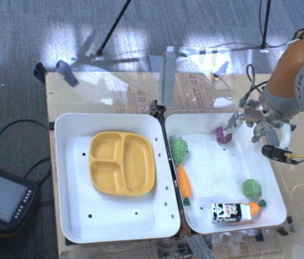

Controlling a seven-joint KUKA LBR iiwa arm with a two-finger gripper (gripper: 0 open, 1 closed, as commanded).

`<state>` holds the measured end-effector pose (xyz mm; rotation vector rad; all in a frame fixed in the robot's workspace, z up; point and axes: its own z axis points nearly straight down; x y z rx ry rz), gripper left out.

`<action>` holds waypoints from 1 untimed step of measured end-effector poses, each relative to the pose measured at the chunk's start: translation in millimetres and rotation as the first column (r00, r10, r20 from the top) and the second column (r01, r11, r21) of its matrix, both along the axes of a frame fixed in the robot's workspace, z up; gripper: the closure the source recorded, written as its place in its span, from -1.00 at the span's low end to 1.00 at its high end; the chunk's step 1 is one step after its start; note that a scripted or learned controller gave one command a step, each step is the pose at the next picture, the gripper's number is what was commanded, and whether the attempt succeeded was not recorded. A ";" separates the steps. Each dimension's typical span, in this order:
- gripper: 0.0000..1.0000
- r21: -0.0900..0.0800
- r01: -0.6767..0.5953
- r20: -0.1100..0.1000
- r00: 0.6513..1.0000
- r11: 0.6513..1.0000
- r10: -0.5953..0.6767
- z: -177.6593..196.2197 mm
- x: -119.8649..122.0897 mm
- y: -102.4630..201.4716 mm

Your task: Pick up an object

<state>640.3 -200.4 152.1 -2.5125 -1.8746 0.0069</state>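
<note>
- While the arm (289, 72) reaches in from the right, we see its gripper (244, 124) hanging over the upper right corner of the right bin (216, 161), and its jaws stand spread apart with nothing between them.
- We find a small purple object (223, 135) on the bin floor just beside the left fingertip (231, 125); we cannot tell whether they touch.
- We count other things in the same bin: a green leafy vegetable (178, 149) against the left wall, an orange carrot (184, 182) just below it, a round green object (251, 188) near the right wall, and a black-and-white carton (229, 212) lying on its side along the near wall.
- We see something orange with a green tip (256, 206) touching the carton's right end.
- We note a yellow divided plate (122, 163) lying flat in the left bin (76, 209), well apart from the gripper.
- We see both bins side by side on the worktop (135, 93), with a handheld pendant (3, 201) on the floor at the left.
</note>
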 end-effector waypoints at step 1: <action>-1.00 0.000 0.099 -0.001 0.995 0.995 -0.099 -47.6 2.2 14.8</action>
